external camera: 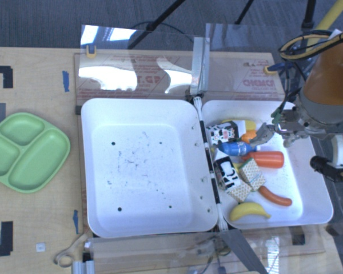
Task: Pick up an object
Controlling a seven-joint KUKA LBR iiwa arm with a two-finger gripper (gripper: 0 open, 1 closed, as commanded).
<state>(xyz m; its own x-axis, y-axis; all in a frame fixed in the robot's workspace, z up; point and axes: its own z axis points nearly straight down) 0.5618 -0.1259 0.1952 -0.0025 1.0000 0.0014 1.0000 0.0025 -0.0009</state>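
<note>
The right bin (314,210) holds a pile of small toys. Among them are a black-and-white cow-patterned piece (223,133), a blue bottle (237,149), a red-orange carrot-like piece (268,159), a black block with white marks (226,173), a tan waffle-like square (248,181), a reddish sausage (274,196) and a yellow banana (248,212). My gripper (264,134) hangs low over the bin's upper middle, beside a small orange piece (248,136) and just above the blue bottle and the carrot. I see nothing held in it.
The left bin (143,164) lies beside the right one, with a raised divider (208,158) between them. A green sectioned plate (26,151) rests on the bench at far left. Clear panels stand behind both bins. Cables hang near the arm at upper right.
</note>
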